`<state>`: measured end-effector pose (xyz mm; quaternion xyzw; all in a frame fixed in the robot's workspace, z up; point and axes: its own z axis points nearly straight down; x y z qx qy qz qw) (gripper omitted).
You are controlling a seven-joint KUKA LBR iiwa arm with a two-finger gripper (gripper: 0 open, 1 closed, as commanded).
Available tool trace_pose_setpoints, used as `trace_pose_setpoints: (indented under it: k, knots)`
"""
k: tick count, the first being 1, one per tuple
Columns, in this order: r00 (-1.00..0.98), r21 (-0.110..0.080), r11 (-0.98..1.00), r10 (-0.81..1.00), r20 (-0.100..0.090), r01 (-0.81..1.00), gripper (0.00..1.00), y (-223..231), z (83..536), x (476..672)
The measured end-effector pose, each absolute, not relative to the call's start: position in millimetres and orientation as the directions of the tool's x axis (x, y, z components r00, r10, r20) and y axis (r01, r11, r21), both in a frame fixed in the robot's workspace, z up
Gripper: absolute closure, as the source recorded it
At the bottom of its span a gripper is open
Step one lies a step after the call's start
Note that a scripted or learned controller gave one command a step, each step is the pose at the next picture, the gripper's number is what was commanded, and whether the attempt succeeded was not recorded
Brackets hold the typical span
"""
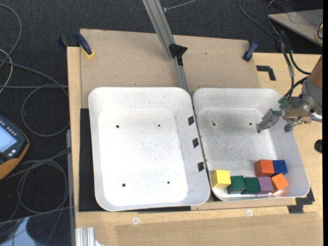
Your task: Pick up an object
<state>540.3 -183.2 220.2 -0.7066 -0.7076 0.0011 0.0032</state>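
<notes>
- Gripper point(277, 123): fingers spread, holding nothing, poised over right bin point(233, 97), upper right.
- Blocks point(251, 179): clustered along that bin's near edge, well apart from it.
- Step: approach; next, travel toward cluster, then descend.

Dark grey carpet floor point(36, 14) all round, black cables point(31, 94) looped across it on the left and more at far right. Light wooden bench point(215, 65) takes the centre, a black mat point(84, 158) showing along its left edge. Blue clamps at far left point(84, 44) and far right point(250, 49) corners. Slanted aluminium post point(161, 27) rises from the far middle. Orange-and-black handheld unit point(9, 145) sits on the floor at far left. Even, flat lighting.
</notes>
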Motion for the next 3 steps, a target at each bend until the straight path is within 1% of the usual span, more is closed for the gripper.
trace_pose_setpoints:
  k: [1,2,3]
  knots:
    - [0.000,-0.007,0.000,1.000,0.003,1.000,0.00,-179.7,165.6,529.7]
    - [0.000,-0.006,0.000,1.000,0.003,1.000,0.00,-176.3,122.7,530.4]
    - [-0.001,0.001,0.001,1.000,0.001,1.000,1.00,-176.8,136.6,532.4]
